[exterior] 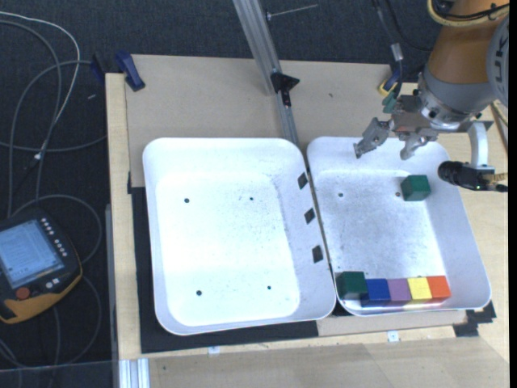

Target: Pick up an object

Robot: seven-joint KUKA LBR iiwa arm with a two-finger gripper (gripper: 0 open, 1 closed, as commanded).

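A green cube (415,187) lies alone in the upper right part of the right bin (380,241). Along that bin's near edge sits a row of cubes: dark green (350,284), blue (376,290), purple (400,289), yellow (418,288) and orange (438,286). My gripper (392,142) hangs over the bin's far edge, up and to the left of the lone green cube. It is open, its fingers (368,140) spread wide with nothing between them.
The left bin (222,233) lies beside the right one, with black clips between them. A metal post (258,39) slants up behind the bins. Cables and a handheld pendant (32,257) lie off the bench at the left.
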